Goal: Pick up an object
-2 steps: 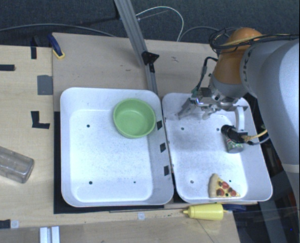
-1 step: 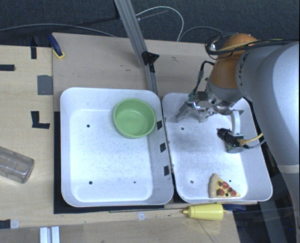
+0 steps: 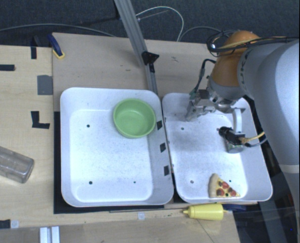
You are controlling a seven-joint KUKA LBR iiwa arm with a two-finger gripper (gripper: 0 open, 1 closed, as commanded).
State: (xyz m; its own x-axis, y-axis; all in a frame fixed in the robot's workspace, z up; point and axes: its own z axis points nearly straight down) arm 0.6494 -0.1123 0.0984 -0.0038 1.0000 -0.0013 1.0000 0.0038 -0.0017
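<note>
A green bowl (image 3: 134, 118) sits upright in the left bin (image 3: 89, 186), near its far right corner. In the right bin (image 3: 190, 151) a toy pizza slice (image 3: 220, 186) lies near the front right corner. My gripper (image 3: 194, 110) hangs over the far left part of the right bin, pointing down towards the bare floor, with the grey arm and its orange band behind it on the right. Nothing shows between the gripper and the bin floor. The pizza slice is well in front of it and the bowl is off to its left.
A yellow squeeze bottle (image 3: 206, 211) lies on the bench just in front of the right bin. A clear plastic container (image 3: 8, 162) rests at the bench's left edge. A slanted metal pole (image 3: 134, 34) crosses behind the bins.
</note>
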